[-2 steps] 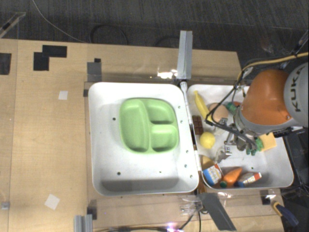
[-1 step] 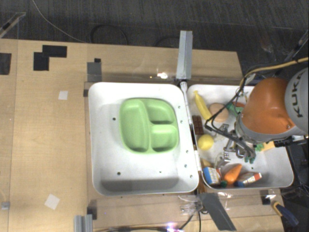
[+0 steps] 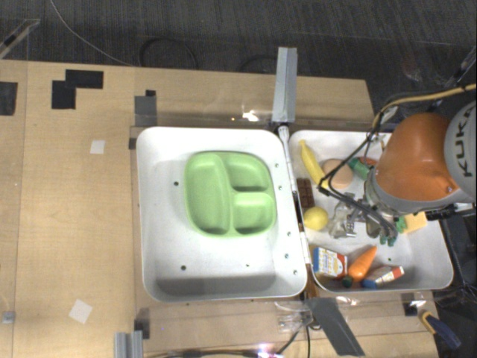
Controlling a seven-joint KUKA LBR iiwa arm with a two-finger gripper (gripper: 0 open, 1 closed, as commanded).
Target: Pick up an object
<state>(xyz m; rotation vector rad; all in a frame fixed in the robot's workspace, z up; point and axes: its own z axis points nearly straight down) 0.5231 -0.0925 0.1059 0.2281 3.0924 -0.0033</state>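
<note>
My gripper (image 3: 348, 224) hangs low over the middle of the right bin (image 3: 440, 263), below the arm's orange band (image 3: 417, 155). Just left of it lies a yellow lemon (image 3: 316, 218). A banana (image 3: 311, 162) rests along the bin's left side, with a tan rounded object (image 3: 340, 176) beside it. Near the front wall sit a small printed carton (image 3: 329, 262), an orange carrot (image 3: 363, 263) and a red and white marker (image 3: 385, 276). A yellow block (image 3: 414, 221) peeks out right of the gripper. Nothing can be seen held in the gripper.
The left bin (image 3: 160, 222) holds a green divided tray (image 3: 229, 192). A dark bar (image 3: 305, 196) lies by the wall between the bins. Cables (image 3: 350, 162) loop from the wrist over the right bin's back half. A grey post (image 3: 285, 84) stands behind the bins.
</note>
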